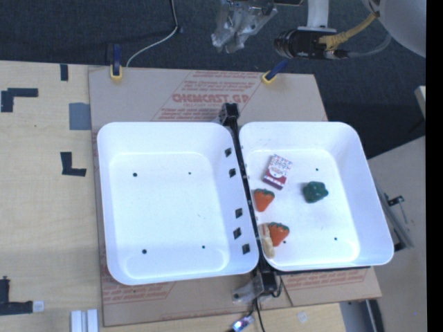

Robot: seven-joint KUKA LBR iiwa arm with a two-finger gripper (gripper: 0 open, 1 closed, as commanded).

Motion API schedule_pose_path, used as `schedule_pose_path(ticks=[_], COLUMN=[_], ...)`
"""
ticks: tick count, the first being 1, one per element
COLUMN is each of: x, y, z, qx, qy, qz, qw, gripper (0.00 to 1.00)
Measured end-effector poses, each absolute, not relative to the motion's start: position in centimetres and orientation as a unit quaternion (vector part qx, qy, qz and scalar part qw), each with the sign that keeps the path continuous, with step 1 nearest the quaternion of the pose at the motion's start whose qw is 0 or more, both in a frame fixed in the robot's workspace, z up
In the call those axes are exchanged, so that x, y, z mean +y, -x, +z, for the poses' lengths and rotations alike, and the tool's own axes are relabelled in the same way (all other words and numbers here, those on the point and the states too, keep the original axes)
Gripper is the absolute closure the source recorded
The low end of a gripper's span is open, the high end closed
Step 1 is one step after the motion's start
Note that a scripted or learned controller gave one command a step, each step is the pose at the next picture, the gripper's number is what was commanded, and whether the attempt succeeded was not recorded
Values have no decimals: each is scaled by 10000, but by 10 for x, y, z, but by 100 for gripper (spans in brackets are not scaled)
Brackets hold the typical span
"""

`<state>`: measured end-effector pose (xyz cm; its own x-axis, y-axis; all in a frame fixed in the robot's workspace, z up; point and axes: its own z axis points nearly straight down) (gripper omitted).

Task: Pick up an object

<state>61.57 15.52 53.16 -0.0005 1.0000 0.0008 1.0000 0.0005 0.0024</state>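
Observation:
The right bin point(346, 144) holds several small objects. A red and white box point(277, 171) lies near its middle, and a dark green lump point(315, 191) sits to the box's right. An orange strawberry-like piece point(263, 199) rests by the divider, with an orange carrot-like piece point(277, 233) and a pale stick below it. My gripper point(234, 34) hangs high above the bench's far edge, well away from both bins, with nothing visible between its translucent fingers.
The left bin point(111, 144) stands beside the right one on a brown board point(208, 95). Black clips run along the divider point(237, 185). Yellow and blue clamps hold the board's far corners. Cables hang near the wrist at the top right.

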Motion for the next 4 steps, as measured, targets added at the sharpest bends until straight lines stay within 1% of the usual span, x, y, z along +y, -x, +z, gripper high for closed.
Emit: schedule_pose_path(ticks=[1, 2, 3, 4], x=[231, 190, 235, 175], y=[-625, -582, -577, -531], z=[533, 535, 534, 535], qx=[7095, 7073, 7085, 7067], qy=[-7047, -7069, -7057, -7075], qz=[4, -15, -5, -19], qw=[-2, -11, -6, -11], gripper=[100, 100, 100, 100])
